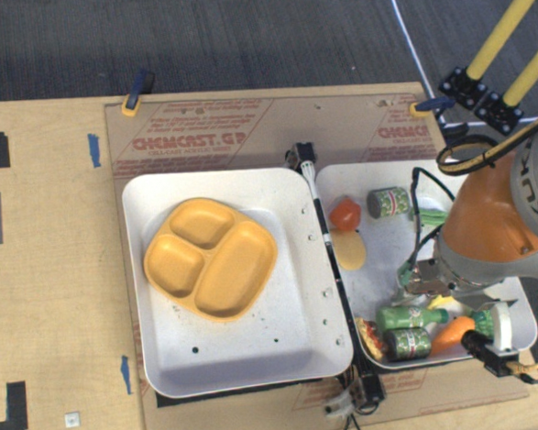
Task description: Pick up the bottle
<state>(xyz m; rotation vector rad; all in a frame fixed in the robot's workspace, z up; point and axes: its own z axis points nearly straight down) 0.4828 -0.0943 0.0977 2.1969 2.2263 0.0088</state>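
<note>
Camera view: red "CHEMCAST GP" writing (188,139) on table's far edge. Tool (425,286) over green bottle (407,317); its grip, cannot tell.

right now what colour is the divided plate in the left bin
Yellow-orange all over. The divided plate shows best in the camera view, lying in the left bin.

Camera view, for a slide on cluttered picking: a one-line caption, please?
KUKA arm hanging over the right bin, above a green bottle lying among cans and toy food; yellow tray in the left bin.
</note>
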